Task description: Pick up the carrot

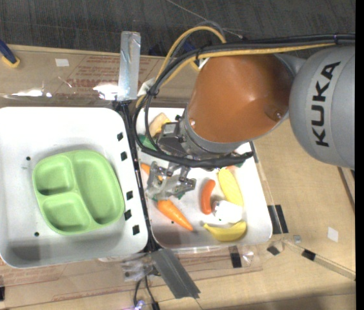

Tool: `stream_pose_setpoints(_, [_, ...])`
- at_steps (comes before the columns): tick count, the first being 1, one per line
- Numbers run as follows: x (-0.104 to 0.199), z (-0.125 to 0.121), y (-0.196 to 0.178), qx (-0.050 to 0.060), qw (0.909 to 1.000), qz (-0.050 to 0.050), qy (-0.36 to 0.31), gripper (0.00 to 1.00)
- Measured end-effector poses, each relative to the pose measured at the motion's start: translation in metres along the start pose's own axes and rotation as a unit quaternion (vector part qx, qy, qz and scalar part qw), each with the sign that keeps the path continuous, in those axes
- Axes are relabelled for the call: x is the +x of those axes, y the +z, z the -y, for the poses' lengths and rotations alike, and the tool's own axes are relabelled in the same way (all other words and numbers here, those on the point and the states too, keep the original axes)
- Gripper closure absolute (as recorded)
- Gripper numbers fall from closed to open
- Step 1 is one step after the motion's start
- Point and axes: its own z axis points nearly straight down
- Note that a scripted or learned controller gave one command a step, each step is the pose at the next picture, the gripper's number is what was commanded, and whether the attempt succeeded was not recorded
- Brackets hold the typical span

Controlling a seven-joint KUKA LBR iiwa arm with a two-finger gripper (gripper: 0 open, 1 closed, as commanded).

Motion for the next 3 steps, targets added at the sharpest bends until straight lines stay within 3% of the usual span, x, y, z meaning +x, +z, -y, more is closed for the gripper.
stream_pose_setpoints(1, [0.016, 0.061, -0.009, 0.002, 0.9990, 0.001, -0.044, 1.00])
stream_pose_setpoints(2, [0.014, 0.061, -0.020, 0.003, 0.9989, 0.002, -0.046, 1.00])
stream_pose_setpoints(3, [0.000, -0.016, -0.009, 0.000, 0.9920, 0.000, -0.126, 1.00])
